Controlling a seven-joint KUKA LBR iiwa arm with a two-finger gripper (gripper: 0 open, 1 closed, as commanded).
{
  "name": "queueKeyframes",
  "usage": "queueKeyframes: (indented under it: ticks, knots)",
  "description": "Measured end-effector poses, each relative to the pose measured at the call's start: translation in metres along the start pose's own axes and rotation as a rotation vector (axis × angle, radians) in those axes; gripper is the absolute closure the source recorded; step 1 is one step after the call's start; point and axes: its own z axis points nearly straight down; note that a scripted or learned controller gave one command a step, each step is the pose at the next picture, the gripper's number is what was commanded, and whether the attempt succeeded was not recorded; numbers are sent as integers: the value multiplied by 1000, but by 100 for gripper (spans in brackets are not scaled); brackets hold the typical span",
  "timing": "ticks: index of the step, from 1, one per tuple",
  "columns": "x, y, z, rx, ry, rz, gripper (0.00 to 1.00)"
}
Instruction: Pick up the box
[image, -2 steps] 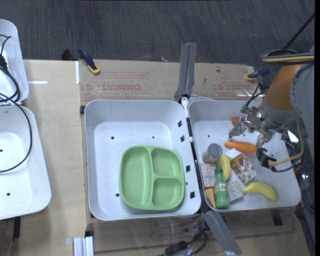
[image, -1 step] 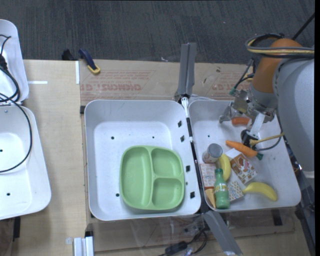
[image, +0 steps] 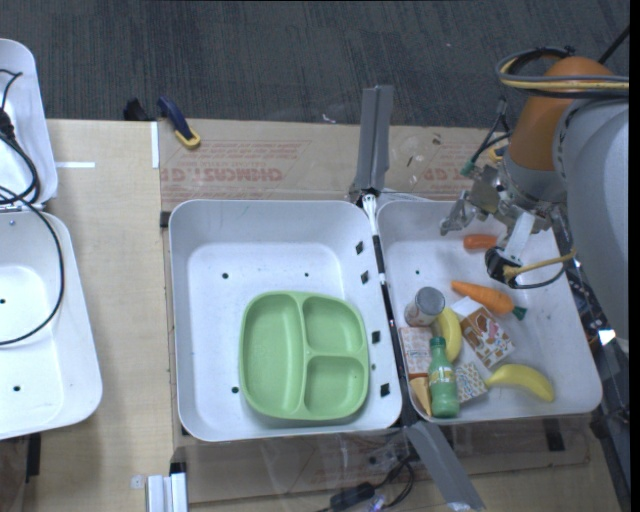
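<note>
The box (image: 487, 337) is a small carton with printed pictures. It lies flat in the right bin (image: 400, 262), between two bananas and just below a carrot (image: 484, 296). My gripper (image: 472, 214) hangs over the bin's far right corner, well above and beyond the box and not touching it. Nothing shows in its grasp. A small orange object (image: 480, 241) lies just beneath it.
In the right bin, left of the box, are a metal can (image: 429, 303), a banana (image: 451, 333) and a green bottle (image: 443, 378) lying on flat packets, with a second banana (image: 522, 379) at the front right. The left bin (image: 200, 300) holds a green divided plate (image: 303, 355).
</note>
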Motion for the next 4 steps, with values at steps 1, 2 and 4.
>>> queueKeyframes:
  ticks: [1, 2, 4]
  knots:
    - [17, -43, 36, 2, 1, -308, 0]
    - [15, -42, 26, 1, 0, -302, 100]
    - [-8, -81, 36, 2, 1, -376, 0]
